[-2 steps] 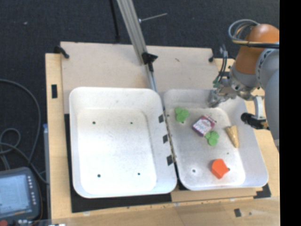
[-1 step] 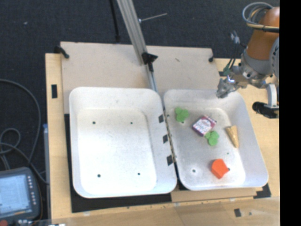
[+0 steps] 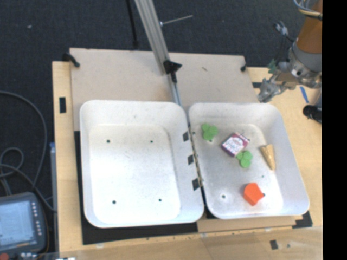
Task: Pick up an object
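Note:
The right bin point(image 3: 282, 123) holds several small objects: a green piece point(image 3: 209, 131) near its left wall, a purple-and-white box point(image 3: 235, 144) in the middle, a second green piece point(image 3: 245, 159) just below it, a tan cone point(image 3: 268, 155) to the right and an orange block point(image 3: 252, 194) near the front. My gripper point(image 3: 265, 92) hangs at the upper right, above the far right corner of that bin and clear of all the objects. It is small and blurred, with nothing visibly in it.
The left bin point(image 3: 92, 118) lies beside the right one, with a narrow divider point(image 3: 193, 156) between them. A slanted aluminium pole point(image 3: 154, 31) rises behind the bins. A beige board point(image 3: 119, 75) covers the back of the bench.

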Motion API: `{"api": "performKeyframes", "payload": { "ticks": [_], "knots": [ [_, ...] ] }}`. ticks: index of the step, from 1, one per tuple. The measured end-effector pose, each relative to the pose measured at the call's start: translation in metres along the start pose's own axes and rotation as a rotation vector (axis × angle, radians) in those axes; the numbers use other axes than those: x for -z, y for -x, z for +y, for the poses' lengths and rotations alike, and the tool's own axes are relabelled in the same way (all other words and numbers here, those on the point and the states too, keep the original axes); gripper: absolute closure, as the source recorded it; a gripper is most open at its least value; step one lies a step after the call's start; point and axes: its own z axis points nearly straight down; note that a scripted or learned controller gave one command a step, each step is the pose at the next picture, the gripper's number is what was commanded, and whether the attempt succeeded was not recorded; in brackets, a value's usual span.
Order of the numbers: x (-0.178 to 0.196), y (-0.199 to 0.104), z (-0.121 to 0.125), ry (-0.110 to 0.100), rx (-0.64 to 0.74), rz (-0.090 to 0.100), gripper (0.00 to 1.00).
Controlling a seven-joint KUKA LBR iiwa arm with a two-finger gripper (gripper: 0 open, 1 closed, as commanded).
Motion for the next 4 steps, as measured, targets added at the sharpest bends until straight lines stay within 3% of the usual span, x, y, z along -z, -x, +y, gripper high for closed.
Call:
{"api": "performKeyframes", "payload": {
  "ticks": [3,4],
  "knots": [
    [0.016,-0.153,-0.085,-0.008,0.000,0.005,1.00],
    [0.005,-0.197,-0.108,-0.010,-0.001,0.004,1.00]
  ]
}}
